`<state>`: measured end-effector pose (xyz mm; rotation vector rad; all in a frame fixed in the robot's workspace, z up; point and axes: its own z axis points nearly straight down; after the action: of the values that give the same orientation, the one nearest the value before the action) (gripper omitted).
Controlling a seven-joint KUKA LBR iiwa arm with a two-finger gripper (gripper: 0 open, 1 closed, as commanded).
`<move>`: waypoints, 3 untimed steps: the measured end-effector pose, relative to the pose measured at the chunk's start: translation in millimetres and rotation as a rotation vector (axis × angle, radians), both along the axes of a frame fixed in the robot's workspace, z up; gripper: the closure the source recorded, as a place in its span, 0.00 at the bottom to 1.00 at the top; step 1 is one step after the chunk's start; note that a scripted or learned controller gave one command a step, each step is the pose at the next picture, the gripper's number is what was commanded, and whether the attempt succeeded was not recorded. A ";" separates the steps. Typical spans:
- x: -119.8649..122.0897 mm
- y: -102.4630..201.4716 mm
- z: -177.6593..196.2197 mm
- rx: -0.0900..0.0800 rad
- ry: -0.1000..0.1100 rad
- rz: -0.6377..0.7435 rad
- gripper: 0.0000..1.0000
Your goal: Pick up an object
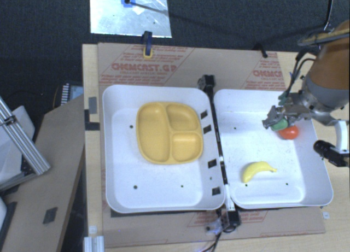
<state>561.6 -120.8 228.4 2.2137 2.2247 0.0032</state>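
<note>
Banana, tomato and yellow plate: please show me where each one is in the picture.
banana (pixel 258 170), camera view, on the middle of its curved body.
tomato (pixel 289 132), camera view, on its red side.
yellow plate (pixel 153 130), camera view, on the floor of its large compartment.

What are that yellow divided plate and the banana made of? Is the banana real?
The plate looks like moulded plastic: even matte yellow, smooth rounded compartments. The banana is probably a plastic toy: uniform bright yellow with no spots, though the view leaves that open.
</note>
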 end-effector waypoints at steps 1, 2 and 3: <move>10.0 54.4 6.8 0.002 0.002 0.005 1.00; 32.7 108.8 -3.7 0.002 0.001 0.005 1.00; 51.0 154.4 5.4 0.003 0.000 0.005 1.00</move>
<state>612.6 33.6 233.7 2.2096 2.2313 0.0068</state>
